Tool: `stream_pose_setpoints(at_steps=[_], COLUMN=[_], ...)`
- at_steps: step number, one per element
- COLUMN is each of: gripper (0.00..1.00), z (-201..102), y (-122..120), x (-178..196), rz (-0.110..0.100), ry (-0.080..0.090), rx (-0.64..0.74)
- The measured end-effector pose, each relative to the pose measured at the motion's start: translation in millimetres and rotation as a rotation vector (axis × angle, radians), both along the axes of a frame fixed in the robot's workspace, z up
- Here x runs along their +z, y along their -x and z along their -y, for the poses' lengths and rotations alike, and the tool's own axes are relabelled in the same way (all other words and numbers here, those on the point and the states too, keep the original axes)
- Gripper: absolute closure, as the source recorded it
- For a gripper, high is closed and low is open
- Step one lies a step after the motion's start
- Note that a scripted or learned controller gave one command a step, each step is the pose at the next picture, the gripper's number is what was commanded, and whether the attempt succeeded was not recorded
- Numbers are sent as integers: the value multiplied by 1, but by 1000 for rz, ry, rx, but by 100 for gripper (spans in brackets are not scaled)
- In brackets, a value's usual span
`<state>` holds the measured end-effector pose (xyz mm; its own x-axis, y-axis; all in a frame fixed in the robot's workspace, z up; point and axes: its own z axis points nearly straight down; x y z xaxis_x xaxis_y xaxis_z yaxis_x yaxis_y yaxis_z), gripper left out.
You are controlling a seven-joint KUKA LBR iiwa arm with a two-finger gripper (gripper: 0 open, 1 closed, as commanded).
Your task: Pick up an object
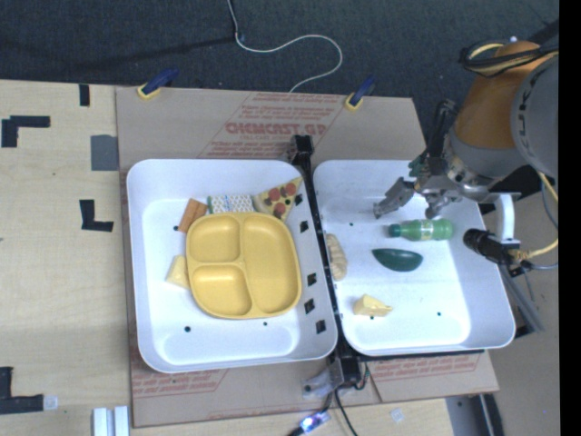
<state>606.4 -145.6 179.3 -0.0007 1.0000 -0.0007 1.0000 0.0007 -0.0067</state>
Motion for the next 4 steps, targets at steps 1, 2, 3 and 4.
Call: stream_pose_setpoints(at_steps=[1, 2, 3, 4], gripper=[0, 0, 100, 100], z=[-4, -5, -5, -2], y=[7, 7, 6, 13], x=[-63, -97, -84, -25], rz=[-1, 5, 7, 9], ry=[-1, 1, 0, -1], rx=[1, 2, 2, 0])
